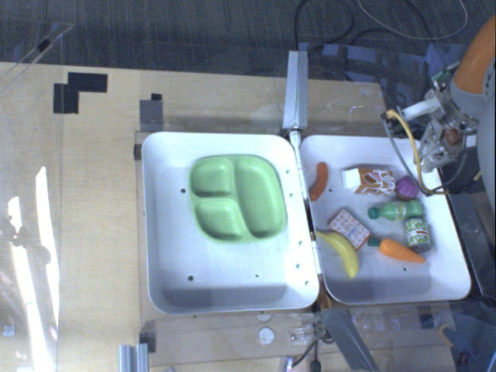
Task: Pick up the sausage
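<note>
Bench: light wood surface bearing 2 shallow white bins side by side, split by a grey metal rail (294, 91).
Landmark: the right bin (453, 277); all places below are given relative to it.
Sausage (318, 180): lies inside the right bin, at its upper-left corner, close against the wall shared with the left bin; orange-red, slightly curved, long axis near upright in the view. Nothing touches it.
Banana (343, 251): inside the right bin, lower-left area, below the sausage and apart from it.
Patterned packet (348, 227): inside the right bin, just above the banana, touching or nearly touching it.
Carton (369, 180): white and brown, at the bin's upper middle, well right of the sausage.
Purple item (406, 186): rounded, just right of the carton.
Green bottle (397, 210): lying on its side, below the purple item.
Small can (417, 233): green label, right-centre of the bin.
Carrot (401, 251): just below the can.
Left bin (167, 285): directly left of the right bin; holds a green 3-compartment plate (236, 197).
Gripper (435, 142): above the right bin's upper-right corner, well away from the sausage; too blurred and cluttered with cable to tell whether it stands parted or closed; no item seen in it.
</note>
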